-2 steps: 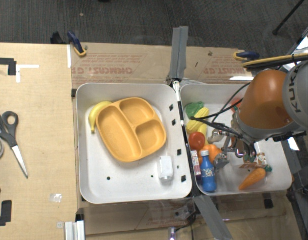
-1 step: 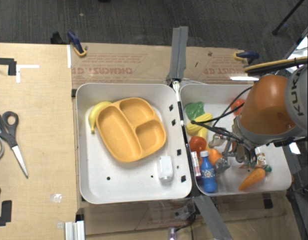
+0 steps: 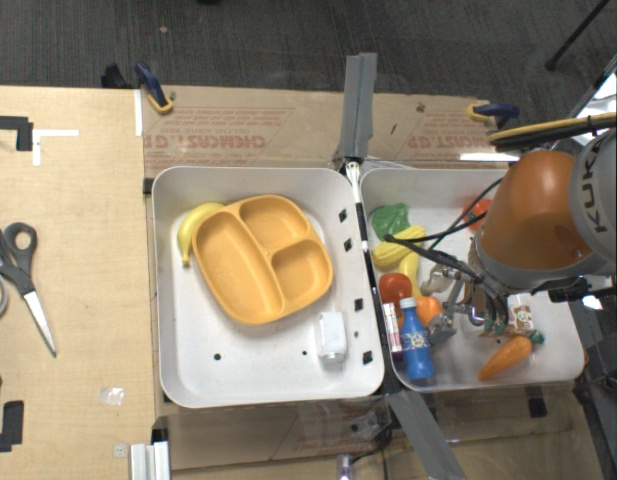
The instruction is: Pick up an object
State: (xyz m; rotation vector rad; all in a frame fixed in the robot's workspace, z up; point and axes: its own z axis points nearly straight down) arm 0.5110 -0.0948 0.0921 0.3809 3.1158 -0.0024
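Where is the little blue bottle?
The blue bottle lies in the right bin, near its front left corner, just below the red and orange toys and left of the carrot.

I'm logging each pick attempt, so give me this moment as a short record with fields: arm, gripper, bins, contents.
arm: KUKA arm reaching over the right bin
gripper: gripper low among the toys in the right bin; nothing visibly between its fingers
left bin: orange divided plate, banana beside it, small white object
right bin contents: blue bottle, carrot, green toy, yellow toy, red toy
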